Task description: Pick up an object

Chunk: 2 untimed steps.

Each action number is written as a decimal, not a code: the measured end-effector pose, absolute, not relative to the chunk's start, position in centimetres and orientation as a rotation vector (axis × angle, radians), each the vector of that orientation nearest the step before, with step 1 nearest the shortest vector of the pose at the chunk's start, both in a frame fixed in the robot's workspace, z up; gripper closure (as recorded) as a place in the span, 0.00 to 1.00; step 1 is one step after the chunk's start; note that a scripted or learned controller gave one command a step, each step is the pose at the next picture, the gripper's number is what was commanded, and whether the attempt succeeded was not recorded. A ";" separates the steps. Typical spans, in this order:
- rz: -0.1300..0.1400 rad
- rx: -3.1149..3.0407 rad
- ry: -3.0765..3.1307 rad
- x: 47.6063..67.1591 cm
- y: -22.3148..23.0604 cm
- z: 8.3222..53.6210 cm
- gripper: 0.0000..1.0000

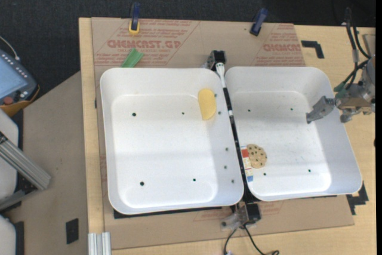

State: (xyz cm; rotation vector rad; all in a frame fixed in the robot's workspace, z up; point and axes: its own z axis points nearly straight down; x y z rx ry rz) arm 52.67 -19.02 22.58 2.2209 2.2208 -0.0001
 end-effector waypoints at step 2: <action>0.013 2.201 2.210 53.2 -22.5 32.7 0.00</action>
